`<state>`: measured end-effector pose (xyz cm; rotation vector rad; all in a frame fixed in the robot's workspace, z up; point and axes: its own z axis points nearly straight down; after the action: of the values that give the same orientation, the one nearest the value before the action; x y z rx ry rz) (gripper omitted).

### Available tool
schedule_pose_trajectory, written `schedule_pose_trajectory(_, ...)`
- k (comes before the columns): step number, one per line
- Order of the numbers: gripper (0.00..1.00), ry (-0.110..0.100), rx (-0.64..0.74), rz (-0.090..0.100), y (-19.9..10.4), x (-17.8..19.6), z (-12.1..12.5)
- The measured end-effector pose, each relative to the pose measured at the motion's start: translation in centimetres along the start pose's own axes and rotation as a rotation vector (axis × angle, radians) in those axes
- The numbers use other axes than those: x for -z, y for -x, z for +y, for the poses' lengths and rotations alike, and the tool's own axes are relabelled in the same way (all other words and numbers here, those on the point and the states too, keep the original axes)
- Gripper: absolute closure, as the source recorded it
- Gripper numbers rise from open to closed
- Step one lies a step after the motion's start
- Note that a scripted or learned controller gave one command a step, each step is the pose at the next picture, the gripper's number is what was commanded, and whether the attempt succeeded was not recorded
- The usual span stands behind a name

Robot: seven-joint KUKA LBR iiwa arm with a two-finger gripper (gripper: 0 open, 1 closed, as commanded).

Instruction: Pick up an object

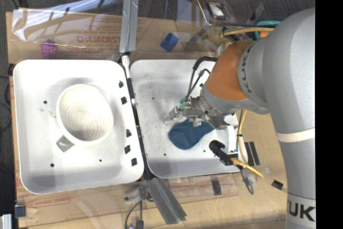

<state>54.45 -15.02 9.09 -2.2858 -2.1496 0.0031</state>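
A dark blue soft lump (184,137) lies in the right bin (155,158), toward its front middle. My gripper (186,114) hangs over the bin's middle, right at the lump's far edge and seemingly touching or just above it. The grey arm with its orange band (228,80) reaches in from the right and hides the bin's right side. In the left bin (32,169) a round white ribbed bowl-like object (86,112) sits in the middle, with a small grey piece (64,143) at its front left.
Outside the bins, on the cardboard at the back, sit a small blue cube (169,42) and a purple object (48,50). A ridge with black clips (131,120) divides the two bins. The left part of the right bin is bare white floor.
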Motion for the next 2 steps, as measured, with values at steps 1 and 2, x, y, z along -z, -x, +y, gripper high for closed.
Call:
schedule_pose_trajectory(1,0.00,0.000,0.066,0.001,2.5,0.0,-3.4)
schedule_pose_trajectory(2,0.00,0.003,0.144,0.001,6.4,0.1,-6.3)
